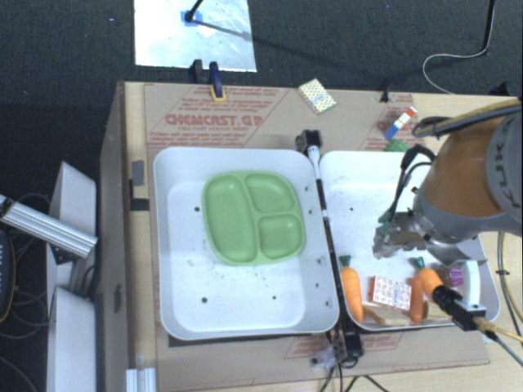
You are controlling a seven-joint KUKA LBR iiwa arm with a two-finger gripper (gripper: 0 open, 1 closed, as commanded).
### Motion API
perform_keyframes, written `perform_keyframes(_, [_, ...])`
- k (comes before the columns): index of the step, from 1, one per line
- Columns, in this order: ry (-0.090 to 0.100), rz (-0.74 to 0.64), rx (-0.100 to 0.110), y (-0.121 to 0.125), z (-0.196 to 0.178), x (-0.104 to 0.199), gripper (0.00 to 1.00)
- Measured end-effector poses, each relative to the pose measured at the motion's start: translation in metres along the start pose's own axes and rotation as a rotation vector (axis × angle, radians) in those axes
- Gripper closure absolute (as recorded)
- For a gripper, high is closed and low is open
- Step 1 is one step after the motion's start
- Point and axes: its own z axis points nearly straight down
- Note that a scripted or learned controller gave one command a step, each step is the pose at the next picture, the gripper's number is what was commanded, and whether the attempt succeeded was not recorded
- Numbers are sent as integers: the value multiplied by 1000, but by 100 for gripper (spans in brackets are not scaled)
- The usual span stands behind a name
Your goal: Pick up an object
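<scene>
Camera view: gripper [398,241] low over right bin [359,178]; opening cannot tell.

I am looking down on a brown bench top [221,113] printed with red lettering, sitting on dark carpeted floor [57,64]. On the far floor a shiny silver sheet [196,23] is catching the light. A thin cable [466,51] is trailing at far right, and pale metal framing [49,227] is lying at left.
</scene>
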Motion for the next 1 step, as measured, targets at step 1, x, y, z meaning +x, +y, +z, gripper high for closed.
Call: perform_keyframes(1, [0,-1,1,0,-33,12,100])
